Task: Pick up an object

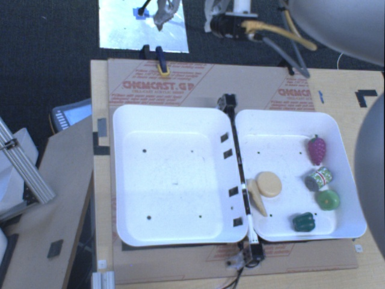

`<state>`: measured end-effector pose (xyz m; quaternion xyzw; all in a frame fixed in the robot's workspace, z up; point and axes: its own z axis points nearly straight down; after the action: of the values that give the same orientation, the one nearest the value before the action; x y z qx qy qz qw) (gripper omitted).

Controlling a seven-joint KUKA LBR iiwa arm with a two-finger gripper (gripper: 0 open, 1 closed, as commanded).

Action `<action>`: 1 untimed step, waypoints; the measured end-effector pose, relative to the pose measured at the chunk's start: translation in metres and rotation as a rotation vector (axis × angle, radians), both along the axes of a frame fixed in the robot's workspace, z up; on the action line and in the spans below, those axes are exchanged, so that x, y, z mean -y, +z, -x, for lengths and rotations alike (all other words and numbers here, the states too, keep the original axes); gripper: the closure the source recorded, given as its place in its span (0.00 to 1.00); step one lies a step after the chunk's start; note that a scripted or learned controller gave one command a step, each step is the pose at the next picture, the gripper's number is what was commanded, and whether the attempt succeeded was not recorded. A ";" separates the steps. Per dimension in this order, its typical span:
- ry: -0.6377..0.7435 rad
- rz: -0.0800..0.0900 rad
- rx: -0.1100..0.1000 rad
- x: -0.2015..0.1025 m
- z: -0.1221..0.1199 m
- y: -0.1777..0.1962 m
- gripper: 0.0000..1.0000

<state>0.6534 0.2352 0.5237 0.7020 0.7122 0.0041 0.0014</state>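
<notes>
Bins, two of them, sat side by side on a tan board printed with red lettering [157, 84]: shallow, glossy white plastic trays with rounded corners, joined along a dark seam with small black clips. The left bin [126, 221] was dotted with a few small dark holes. The right bin [283, 125] held six small toys. One knobbly purple grape bunch [317, 149] lay near the far right wall; just below it was one short striped can [319, 178] on its side, then one smooth round green apple [328, 199], and one lumpy dark green pepper [304, 221] near the front edge. One flat round tan biscuit [269, 183] lay nearer the seam, touching one pale wedge-shaped piece [256, 198]. The arm [337, 11], smooth grey, loomed blurred at the upper right, and its gripper could not be made out, so whether it was parted or closed could not be told.
</notes>
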 end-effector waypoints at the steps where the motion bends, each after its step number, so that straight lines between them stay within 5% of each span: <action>1: 0.003 -0.001 0.003 0.000 0.000 0.012 1.00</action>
<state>0.6534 0.2355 0.5355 0.7009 0.7133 0.0056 0.0021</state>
